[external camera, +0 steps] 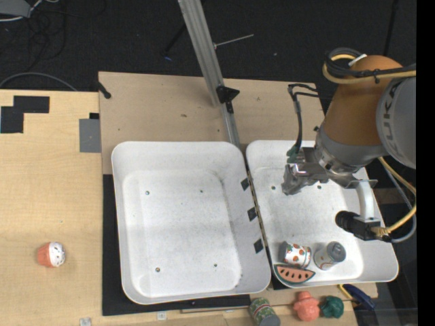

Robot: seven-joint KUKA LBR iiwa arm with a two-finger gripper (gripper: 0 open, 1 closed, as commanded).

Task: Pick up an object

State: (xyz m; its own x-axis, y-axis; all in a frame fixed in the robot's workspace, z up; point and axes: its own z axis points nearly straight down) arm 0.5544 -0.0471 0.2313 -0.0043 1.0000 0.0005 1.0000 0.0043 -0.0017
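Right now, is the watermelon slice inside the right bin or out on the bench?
Inside. The watermelon slice lies within the right bin by its near rim, just below the small red-and-white cup.

even, fairly bright overhead light; the white bins [178, 223] glare mildly, soft shadow falls under the arm [353, 114], background stays dark, detail slightly grainy.
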